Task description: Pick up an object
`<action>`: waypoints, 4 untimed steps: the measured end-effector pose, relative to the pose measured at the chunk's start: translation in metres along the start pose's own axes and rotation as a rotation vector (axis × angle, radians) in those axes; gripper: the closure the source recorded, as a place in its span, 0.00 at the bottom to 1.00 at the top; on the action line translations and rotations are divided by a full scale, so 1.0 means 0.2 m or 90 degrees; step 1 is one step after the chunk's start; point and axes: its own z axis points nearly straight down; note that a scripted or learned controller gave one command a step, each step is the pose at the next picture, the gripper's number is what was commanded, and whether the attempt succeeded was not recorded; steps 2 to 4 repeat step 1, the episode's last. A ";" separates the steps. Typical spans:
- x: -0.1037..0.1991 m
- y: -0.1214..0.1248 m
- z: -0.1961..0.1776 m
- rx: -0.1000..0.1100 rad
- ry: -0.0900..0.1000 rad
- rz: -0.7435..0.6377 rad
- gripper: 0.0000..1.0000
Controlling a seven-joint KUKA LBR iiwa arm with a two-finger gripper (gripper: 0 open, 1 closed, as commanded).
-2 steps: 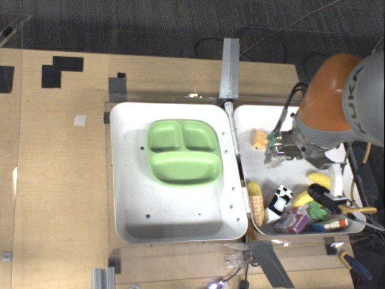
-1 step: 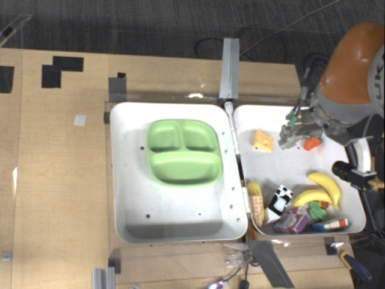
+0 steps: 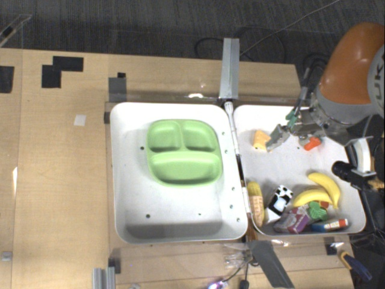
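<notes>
This is a robotics lab, not a home: a pale wooden bench (image 3: 54, 179) carries two shallow white bins (image 3: 129, 179) bolted side by side, with metal brackets (image 3: 230, 68) at their far and near edges. Black cables (image 3: 283, 26) trail over dark carpet (image 3: 150, 11) beyond the bench, and black tape marks (image 3: 60, 70) sit at its far left. The right bin holds toy food, among them plastic bananas (image 3: 322, 188).

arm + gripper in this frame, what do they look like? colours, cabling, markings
The arm is grey with a broad, rounded orange band above the wrist; a partial dark letter marking shows on its grey shell at the right edge. Black cables run along the wrist. The gripper is a small grey metal assembly with a green spot near its base; its fine detail is too small to make out.
</notes>
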 end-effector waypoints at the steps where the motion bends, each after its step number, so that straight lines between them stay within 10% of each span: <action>1: -0.31 0.36 0.62 0.001 0.000 -0.025 0.00; 4: -0.31 0.36 0.62 0.001 0.000 -0.025 0.00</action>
